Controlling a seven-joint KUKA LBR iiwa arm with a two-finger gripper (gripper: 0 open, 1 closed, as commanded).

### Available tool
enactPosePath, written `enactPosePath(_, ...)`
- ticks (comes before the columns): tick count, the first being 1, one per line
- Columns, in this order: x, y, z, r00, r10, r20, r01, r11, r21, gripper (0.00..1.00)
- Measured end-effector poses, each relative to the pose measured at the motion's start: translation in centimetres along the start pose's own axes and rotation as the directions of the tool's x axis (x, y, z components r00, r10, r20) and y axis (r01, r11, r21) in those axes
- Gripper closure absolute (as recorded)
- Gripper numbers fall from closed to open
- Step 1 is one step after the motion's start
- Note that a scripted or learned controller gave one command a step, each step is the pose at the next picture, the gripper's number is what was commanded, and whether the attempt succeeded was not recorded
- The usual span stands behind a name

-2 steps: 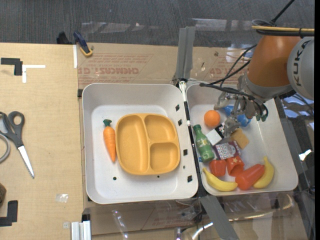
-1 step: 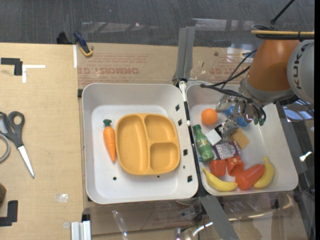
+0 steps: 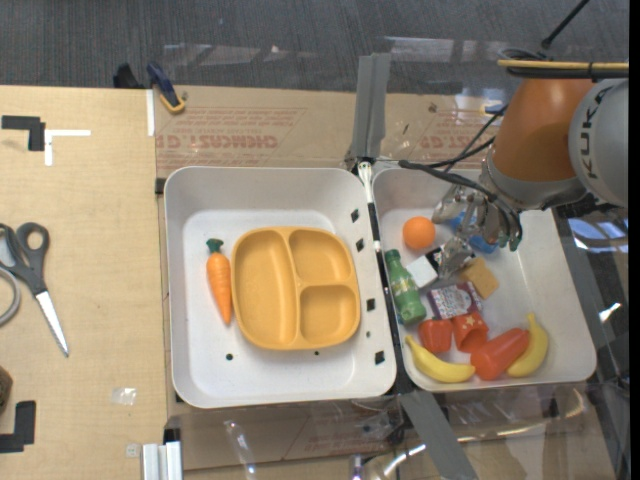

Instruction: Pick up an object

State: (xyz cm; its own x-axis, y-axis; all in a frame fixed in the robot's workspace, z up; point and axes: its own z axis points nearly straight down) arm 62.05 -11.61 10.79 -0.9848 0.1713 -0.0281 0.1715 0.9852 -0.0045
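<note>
The arm (image 3: 545,133) reaches into the right bin (image 3: 560,268), with the tool (image 3: 462,236) low near that bin's far middle. Whether the tool is released or clenched cannot be told from this slanted view, and nothing can be seen held in it.

The likeliest pick is whatever lies closest to the tool. The orange (image 3: 420,233) sits just beside it on the side toward the left bin (image 3: 185,298), free of its neighbours, which would make it an easy target. A tan block (image 3: 483,279) lies just nearer the camera than the tool.

Further toward the camera from the tool the things crowd together: the green bottle (image 3: 404,288) along the dividing wall, a purple packet (image 3: 449,299), red pieces (image 3: 470,340) and two bananas (image 3: 440,365) against the near wall. Packed like that, they look harder to grasp singly.

In the left bin a yellow tray (image 3: 297,288) and a carrot (image 3: 219,280) lie well apart from the tool.
</note>
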Motion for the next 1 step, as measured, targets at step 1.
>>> enactPosePath(1,1.51,1.60,-0.04,0.981,0.193,0.004,-0.193,0.981,-0.002,0.00)
